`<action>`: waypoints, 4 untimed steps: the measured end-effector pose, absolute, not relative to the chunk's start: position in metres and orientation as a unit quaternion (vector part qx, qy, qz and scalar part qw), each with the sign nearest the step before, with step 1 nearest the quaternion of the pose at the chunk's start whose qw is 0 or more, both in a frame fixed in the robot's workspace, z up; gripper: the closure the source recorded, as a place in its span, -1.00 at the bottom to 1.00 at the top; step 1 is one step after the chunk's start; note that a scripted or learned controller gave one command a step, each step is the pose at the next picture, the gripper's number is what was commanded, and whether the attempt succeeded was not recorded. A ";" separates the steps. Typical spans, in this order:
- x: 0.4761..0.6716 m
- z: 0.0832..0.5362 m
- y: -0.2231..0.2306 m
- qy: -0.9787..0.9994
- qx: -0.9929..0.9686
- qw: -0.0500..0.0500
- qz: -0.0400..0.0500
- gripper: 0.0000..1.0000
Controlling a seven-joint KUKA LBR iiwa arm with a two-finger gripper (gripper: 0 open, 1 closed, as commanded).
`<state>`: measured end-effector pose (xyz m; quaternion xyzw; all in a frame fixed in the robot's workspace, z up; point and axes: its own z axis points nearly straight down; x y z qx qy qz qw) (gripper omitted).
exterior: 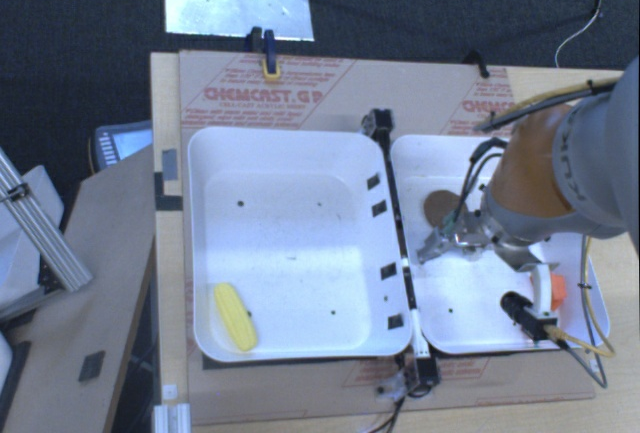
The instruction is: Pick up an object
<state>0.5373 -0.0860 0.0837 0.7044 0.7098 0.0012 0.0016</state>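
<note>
Hiding much of the right bin (440,336), the arm (560,171) leaves the gripper's (437,248) state unclear.

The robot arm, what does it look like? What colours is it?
The arm is big, round and grey, with a wide orange band near its wrist. Below that sits a silvery metal tool. Thin dark cables loop along the orange part down to the tool, and yellowish cables run along the top of the arm.
</note>
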 end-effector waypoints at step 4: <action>0.651 0.208 -0.074 0.709 0.705 0.001 0.002 1.00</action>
